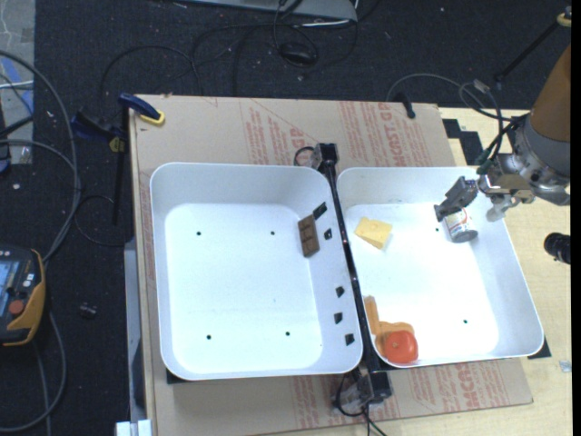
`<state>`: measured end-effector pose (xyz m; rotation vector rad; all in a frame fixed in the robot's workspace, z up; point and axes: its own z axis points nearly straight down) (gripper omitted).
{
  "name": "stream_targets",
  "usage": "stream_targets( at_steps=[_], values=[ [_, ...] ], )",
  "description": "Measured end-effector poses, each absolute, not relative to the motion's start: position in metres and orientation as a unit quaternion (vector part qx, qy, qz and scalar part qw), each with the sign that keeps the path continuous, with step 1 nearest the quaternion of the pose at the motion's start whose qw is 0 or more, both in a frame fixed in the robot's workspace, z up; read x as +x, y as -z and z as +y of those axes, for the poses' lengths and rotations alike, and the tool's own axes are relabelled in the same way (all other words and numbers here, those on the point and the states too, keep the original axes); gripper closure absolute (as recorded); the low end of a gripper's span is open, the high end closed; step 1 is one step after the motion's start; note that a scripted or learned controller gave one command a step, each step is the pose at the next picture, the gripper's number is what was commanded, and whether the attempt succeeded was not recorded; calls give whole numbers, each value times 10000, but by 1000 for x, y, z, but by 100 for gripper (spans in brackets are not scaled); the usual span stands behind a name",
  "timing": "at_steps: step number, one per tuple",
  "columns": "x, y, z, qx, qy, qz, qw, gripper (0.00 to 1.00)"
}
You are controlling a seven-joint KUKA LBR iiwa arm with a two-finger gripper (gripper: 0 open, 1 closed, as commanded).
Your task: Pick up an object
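While the grey arm [545,143] reaches in from the right over the bench [236,130], its gripper [470,203] hangs above the far right part of the right bin [517,280]. A small can [461,228] with a red-and-white label sits just beneath one dark finger [451,200]; whether the fingers are open or closed on it cannot be told from this angle. A yellow sponge [373,232] lies near the right bin's left wall, and an orange and red toy [394,336] rests in its near left corner. A brown block [309,237] lies against the right wall of the left bin [182,271].
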<state>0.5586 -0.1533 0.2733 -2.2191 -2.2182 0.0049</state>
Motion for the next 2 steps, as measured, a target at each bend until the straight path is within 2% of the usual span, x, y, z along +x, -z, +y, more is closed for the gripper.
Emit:
stream_targets(
  at_steps=[1, 2],
  values=[
    [560, -276, -153, -7071, -1, -7072, 0, 0],
    [559, -230, -145, -7070, -12, -7073, 18, 0]
  ],
)
